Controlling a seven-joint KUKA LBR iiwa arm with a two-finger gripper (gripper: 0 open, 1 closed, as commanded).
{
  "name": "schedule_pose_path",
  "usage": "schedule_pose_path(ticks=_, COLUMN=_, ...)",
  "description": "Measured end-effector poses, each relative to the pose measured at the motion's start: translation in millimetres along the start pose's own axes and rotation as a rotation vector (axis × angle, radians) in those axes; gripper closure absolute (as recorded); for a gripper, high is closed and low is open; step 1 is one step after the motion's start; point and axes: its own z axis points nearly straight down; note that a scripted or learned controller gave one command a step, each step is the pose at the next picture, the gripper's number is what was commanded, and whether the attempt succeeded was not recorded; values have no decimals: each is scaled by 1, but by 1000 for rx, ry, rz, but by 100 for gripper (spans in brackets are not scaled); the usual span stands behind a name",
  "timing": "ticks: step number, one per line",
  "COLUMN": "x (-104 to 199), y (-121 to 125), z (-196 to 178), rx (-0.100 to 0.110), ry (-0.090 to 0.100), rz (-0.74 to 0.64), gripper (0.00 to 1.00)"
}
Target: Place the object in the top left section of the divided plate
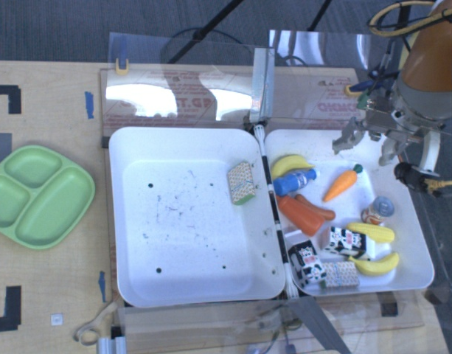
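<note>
1. Bench surface: pale wooden bench (56, 286) with black corner marks and blue tape tabs, set against dark grey carpet at the top of the view; clear panels stand behind the bins.
2. Left bin (137, 198): shallow and white, holding a single sponge (242, 182) near its right wall.
3. Right bin (414, 260): crowded with a blue bottle (293, 182), an orange bottle (305, 212), a carrot (341, 184), bananas (378, 264) and cow-patterned cartons (307, 262).
4. Divided plate (40, 195): green, three-sectioned, resting on the bench well left of both bins; its long axis runs from lower left to upper right, with the two small sections on the upper-left side.
5. Gripper (367, 140): over the right bin's upper right corner, fingers spread, with nothing between them.
</note>
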Motion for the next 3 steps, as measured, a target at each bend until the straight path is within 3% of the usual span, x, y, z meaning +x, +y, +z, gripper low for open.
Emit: schedule_pose_path(ticks=3, x=0, y=0, z=0, rx=0, ry=0, rz=0, gripper=0)
